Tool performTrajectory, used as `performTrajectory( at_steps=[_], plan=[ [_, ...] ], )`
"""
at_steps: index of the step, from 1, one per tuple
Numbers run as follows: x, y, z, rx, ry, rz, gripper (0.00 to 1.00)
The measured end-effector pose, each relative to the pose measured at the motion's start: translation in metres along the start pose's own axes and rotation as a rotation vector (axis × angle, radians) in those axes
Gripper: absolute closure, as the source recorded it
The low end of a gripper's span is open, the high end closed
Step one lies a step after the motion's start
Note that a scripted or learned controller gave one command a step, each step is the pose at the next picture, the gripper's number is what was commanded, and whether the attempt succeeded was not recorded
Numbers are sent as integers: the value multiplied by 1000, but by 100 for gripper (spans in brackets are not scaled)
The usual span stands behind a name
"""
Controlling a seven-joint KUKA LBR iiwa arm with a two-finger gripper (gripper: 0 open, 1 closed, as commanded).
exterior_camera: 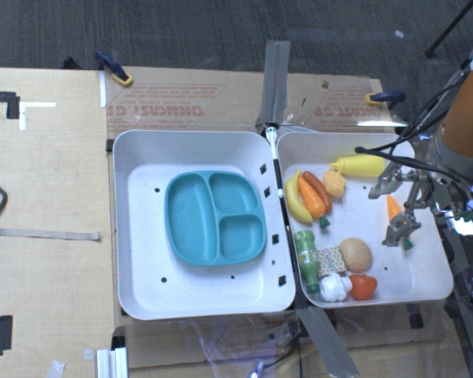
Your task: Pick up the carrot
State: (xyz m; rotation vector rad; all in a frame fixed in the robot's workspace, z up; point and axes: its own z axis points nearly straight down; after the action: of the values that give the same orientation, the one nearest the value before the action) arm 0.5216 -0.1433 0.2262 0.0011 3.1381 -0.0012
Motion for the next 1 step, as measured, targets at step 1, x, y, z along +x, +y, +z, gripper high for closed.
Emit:
performTrajectory(
  at_steps=[1],
  plan=[
    [-51,-42,65,1,-1,-4,0]
  ],
)
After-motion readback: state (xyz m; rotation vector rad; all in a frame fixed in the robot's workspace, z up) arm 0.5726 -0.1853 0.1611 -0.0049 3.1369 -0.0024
